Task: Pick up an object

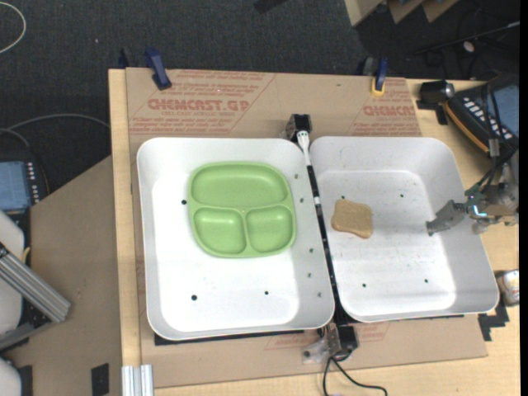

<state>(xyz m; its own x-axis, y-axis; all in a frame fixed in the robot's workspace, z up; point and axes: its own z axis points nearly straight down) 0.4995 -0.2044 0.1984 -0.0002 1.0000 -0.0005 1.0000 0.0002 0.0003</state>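
While my gripper (pixel 452 215) hangs over the right bin (pixel 437 287) near its right wall, I cannot tell how it is set. Well apart from me, a tan bread-like piece (pixel 352 219) lies at that bin's left side. A green divided plate (pixel 242 209) rests in the left bin (pixel 231 304).

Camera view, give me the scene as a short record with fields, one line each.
left bin: holds a green divided plate, three compartments
right bin: holds a tan slice of bread, lying flat near its left wall
claw: over the right bin's right side, apart from the bread
holding: nothing seen in the claw
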